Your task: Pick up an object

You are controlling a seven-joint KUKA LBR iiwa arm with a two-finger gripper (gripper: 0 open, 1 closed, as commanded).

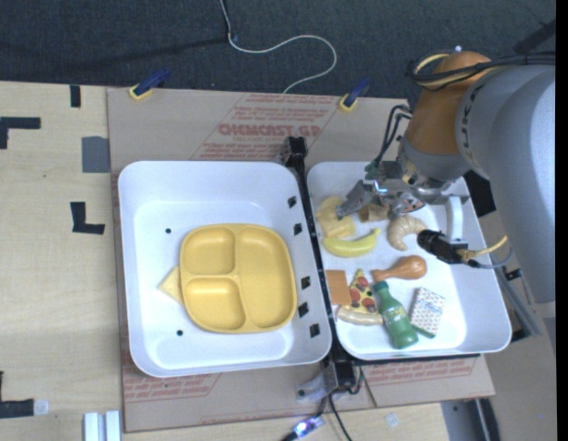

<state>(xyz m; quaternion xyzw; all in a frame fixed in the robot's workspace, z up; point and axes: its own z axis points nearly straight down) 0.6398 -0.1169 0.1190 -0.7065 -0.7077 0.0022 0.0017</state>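
Observation:
My gripper [374,200] hangs low over the back left part of the right bin [477,329], its fingers spread open. One dark finger [351,203] points down-left toward a yellow banana [350,243]. A small brown item [374,213] lies just under the gripper, partly hidden, and nothing is visibly clamped between the fingers. A tan croissant [405,231] lies just right of the gripper. Nearer the front lie a chicken drumstick [403,268], a pizza slice [357,299], a green bottle [394,315] and a small patterned packet [426,310].
The left bin [146,338] holds a yellow divided plate [238,278]. An orange toast-like piece [336,288] rests by the right bin's left wall. The grey arm with its orange band [440,118] covers the right bin's back right corner. A black clip [296,150] joins the bins at the back.

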